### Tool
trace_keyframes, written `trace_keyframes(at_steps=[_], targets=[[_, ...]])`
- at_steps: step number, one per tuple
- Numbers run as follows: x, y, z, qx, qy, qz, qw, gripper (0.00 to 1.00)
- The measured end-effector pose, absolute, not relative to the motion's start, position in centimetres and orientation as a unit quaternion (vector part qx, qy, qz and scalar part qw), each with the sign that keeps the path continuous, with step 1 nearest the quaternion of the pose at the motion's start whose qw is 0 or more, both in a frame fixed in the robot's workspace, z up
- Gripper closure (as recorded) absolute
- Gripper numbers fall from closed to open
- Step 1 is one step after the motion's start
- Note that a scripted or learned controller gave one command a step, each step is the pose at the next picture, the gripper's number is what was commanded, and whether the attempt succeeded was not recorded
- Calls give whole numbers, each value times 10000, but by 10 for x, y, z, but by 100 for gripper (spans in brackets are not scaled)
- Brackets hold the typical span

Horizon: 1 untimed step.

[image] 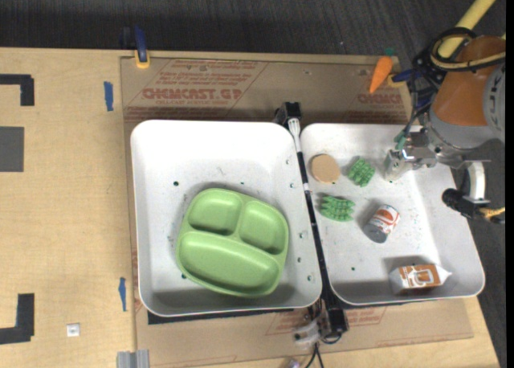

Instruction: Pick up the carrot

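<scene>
Red print runs across the brown cardboard sheet (201,85) that lies under the far rims of the bins, well to the left of the gripper (399,159). Its large line seems to read "CHEMCAST GP", though the letters are blurred; the smaller lines above it cannot be read. More red print on the same cardboard, just above the gripper, is too faint to read. The can (381,222) and the small carton (418,276), both below the gripper, carry orange and white labels with no legible words.

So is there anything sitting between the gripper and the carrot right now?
Nothing visible does. The small orange carrot lies on the brown cardboard beyond the right white bin's far rim, and the gripper hangs above that bin's far right corner, with just the rim between.
</scene>
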State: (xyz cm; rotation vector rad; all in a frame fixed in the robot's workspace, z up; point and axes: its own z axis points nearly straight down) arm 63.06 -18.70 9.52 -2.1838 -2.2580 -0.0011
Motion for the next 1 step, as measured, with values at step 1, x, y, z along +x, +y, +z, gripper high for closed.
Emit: trace_keyframes(at_steps=[1], targets=[[630, -187, 95, -6954, -7186, -3, 2, 0]])
